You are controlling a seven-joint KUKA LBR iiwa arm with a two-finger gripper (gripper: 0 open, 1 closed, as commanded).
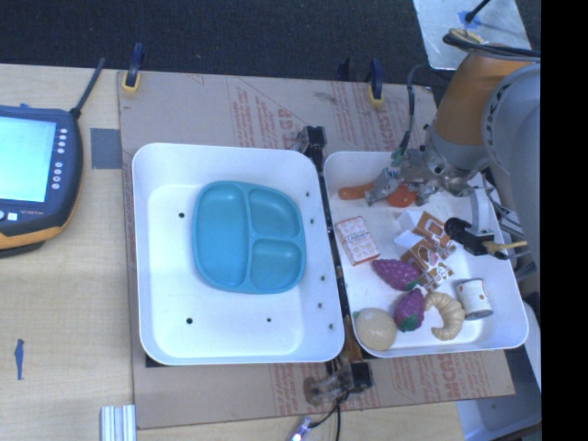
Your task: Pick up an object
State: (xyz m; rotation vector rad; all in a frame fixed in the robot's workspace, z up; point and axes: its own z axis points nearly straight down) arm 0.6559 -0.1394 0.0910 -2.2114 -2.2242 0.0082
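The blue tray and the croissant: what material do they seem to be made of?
Blue tray: likely moulded plastic, matte to semi-gloss; one even colour, rounded compartment walls, soft highlights.
Croissant: probably a plastic or rubber toy; smooth tan surface with moulded ridges, though the view is too coarse to be sure.

arm [496,108]: grey, orange band above the wrist, reaching in from the right edge, bent down and leftward | wrist: low over the far part of the right side of the bench, tilted left | gripper [401,180]: at the arm's lower left end, pointing down, seen from above
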